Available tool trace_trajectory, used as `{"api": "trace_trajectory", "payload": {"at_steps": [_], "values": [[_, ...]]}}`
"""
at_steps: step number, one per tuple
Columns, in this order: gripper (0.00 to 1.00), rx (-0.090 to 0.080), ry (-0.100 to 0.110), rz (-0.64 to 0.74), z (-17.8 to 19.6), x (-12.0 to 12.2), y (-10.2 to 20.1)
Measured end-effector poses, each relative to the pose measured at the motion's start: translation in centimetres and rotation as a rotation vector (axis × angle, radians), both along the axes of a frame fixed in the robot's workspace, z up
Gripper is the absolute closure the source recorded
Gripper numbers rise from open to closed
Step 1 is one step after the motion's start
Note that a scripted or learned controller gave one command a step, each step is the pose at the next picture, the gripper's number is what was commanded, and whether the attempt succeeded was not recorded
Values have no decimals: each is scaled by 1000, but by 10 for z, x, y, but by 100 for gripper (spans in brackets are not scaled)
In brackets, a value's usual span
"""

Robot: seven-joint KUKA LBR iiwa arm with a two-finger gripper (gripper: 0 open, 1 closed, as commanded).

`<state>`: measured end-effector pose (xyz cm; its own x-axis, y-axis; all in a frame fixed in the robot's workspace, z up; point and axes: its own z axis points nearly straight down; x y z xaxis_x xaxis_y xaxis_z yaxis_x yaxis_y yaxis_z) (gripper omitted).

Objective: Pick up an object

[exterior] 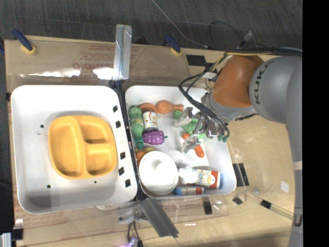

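On bench (61,60): cardboard lining | two white bins | dark carpet (77,4) behind

A divided tray (82,145) lay in the left bin (23,138). The right bin (226,161) held a bowl (158,172) at its front, toy grapes (153,136) behind it, and bottles (203,178) to the bowl's right. The gripper (194,134) hung over this bin's right half.

Glossy yellow plastic tray (82,145) lies in a smooth white bin (25,138).
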<state>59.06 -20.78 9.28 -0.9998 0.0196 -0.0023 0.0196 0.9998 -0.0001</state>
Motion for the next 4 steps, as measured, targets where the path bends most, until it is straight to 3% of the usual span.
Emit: {"api": "trace_trajectory", "payload": {"at_steps": [1, 2, 3, 4], "values": [[0, 0, 0, 28, 0, -19, 0], [0, -2, -3, 111, 1, -18, -1], [100, -3, -7, 118, 12, -15, 1], [0, -3, -6, 119, 12, -16, 1]]}}
